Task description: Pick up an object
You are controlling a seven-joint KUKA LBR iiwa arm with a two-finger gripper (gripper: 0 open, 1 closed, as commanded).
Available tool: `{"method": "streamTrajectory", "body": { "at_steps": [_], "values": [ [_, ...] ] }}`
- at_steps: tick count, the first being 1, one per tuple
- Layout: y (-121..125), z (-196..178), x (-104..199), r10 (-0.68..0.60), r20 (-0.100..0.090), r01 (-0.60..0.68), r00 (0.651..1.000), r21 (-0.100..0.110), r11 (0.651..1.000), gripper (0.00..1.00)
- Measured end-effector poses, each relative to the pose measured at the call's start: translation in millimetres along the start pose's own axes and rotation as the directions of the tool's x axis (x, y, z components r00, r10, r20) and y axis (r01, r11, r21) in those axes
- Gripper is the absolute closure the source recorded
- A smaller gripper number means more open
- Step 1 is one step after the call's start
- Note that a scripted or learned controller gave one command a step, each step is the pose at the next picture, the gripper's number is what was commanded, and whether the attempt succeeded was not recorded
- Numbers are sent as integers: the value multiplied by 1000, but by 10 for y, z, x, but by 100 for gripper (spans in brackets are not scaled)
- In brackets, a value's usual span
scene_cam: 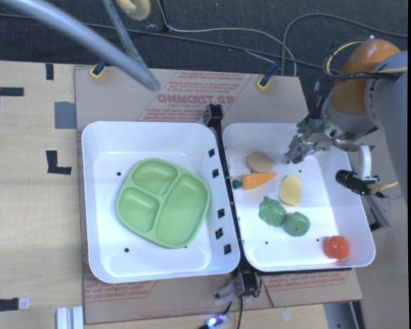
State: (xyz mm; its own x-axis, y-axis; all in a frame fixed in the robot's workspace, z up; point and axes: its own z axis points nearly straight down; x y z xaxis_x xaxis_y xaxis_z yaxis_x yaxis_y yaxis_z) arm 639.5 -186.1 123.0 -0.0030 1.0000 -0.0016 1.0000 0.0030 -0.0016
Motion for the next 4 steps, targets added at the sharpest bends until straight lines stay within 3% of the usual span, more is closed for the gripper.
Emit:
{"method": "streamTrajectory", "body": {
  "at_steps": [2, 4],
  "values": [
    [-65, -839, 55, 2, -1, -2, 1000, -4, 1000, 100],
    [-455, -957, 973, -3, -3, 3, 1000, -1, 1000, 100]
  ]
}}
